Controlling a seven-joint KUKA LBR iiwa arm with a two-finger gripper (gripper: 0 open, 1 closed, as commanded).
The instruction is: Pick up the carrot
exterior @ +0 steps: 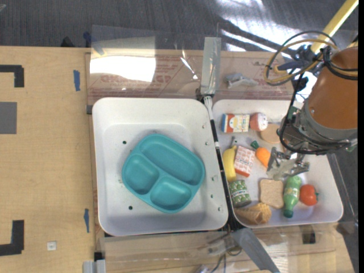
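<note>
The carrot [262, 155] is a small orange piece lying in the right bin [335, 209], between a red-and-white box [244, 160] and the gripper. My gripper [288, 167] hangs low over the right bin, just right of the carrot and a little nearer the front. It sits above the gap between the carrot, the bread slice [271, 192] and a green bottle [291, 193]. The grey and orange arm [335, 95] comes in from the upper right and hides part of the bin's back right.
The left bin [108, 118] holds a teal divided plate [163, 172]. Crowding the right bin are a lying bottle [239, 122], a yellow banana [228, 162], a can of peas [239, 192], a tomato [308, 194] and a croissant [256, 213].
</note>
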